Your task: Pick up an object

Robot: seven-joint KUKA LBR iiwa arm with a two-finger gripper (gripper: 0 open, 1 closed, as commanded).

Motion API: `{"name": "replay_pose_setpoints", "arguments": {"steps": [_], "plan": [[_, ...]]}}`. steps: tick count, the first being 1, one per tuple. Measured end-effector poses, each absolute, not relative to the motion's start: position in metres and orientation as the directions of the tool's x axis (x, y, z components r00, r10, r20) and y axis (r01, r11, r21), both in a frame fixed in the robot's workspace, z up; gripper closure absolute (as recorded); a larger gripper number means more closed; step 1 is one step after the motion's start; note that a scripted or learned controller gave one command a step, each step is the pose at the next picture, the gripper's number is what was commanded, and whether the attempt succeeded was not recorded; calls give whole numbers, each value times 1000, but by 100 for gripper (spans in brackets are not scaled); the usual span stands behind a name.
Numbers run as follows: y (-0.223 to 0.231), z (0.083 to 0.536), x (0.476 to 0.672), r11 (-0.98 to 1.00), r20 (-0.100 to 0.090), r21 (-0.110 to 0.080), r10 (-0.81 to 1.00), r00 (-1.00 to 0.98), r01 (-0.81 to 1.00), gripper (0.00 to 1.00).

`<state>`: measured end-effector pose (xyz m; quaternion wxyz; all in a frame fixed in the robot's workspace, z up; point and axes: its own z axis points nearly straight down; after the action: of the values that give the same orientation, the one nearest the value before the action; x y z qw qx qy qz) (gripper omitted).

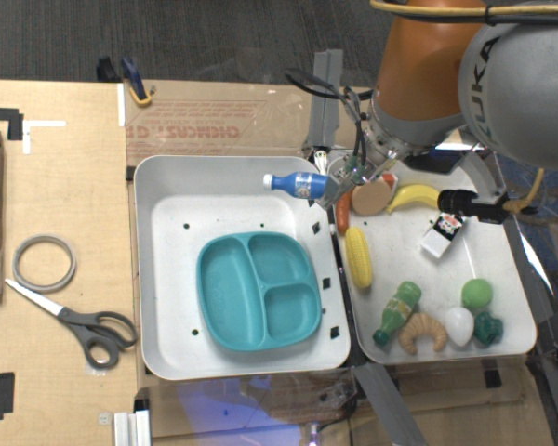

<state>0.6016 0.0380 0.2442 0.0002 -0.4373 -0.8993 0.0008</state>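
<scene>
Gripper (339, 186) hangs over the bins' divider, fingers pinching a blue water bottle (298, 185); carrot (342, 216) and corn (357, 256) lie beneath.

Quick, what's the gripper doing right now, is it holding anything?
Gripper: closed on the blue bottle, which sits between its fingers above the edge between the two bins.

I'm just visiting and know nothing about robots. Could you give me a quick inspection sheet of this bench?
Surface: two white bins side by side on a bench.
Job's things: blue bottle on the left bin's far rim; teal tray inside; corn, banana, green bottle, croissant in the right bin.
Clutter: scissors, tape roll.
Tool: above the bins' divide, by the bottle.
Cables: thin wires at the wrist.
Surroundings: dark floor.
</scene>
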Motion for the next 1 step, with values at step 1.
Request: {"name": "replay_pose_setpoints", "arguments": {"steps": [1], "plan": [[37, 253, 602, 617, -2, -2, 787, -617, 787, 100]]}}
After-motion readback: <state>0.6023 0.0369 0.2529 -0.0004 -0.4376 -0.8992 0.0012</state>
